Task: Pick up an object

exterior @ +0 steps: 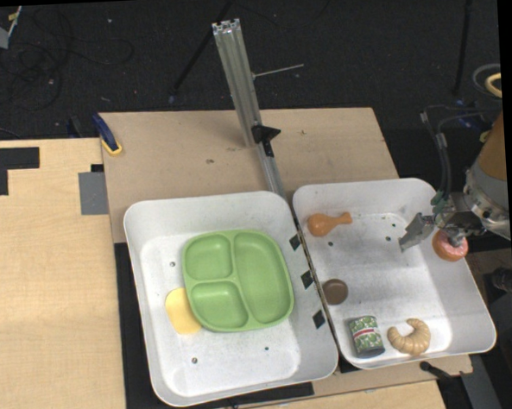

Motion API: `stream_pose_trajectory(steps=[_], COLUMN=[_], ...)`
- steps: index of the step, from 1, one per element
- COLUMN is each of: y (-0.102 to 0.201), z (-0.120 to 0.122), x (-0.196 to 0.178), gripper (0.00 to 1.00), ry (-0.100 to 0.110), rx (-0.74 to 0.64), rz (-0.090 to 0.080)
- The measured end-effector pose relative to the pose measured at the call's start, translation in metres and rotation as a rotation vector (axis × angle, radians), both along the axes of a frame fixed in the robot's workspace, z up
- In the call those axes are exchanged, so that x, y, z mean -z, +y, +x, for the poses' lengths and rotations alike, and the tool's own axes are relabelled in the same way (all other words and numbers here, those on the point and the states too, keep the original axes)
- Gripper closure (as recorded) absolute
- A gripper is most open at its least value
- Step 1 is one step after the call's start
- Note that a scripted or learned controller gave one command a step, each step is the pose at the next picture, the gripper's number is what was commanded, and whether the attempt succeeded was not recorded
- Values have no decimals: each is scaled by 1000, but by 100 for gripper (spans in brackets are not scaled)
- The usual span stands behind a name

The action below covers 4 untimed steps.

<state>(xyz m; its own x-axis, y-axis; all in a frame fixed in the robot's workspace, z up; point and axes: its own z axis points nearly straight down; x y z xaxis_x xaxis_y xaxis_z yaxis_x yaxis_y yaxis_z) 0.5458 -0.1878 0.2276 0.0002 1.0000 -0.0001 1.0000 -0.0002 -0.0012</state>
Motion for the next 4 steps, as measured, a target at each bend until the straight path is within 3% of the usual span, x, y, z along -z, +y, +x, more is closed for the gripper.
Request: stream_pose_trajectory(steps=[2, 3, 4], y=[5, 5, -1], z=[7, 10, 12], x=[115, 134, 120], gripper=[0, 0, 100], ry=[7, -7, -22], rx=[-1, 0, 4], rz=[3, -3, -17])
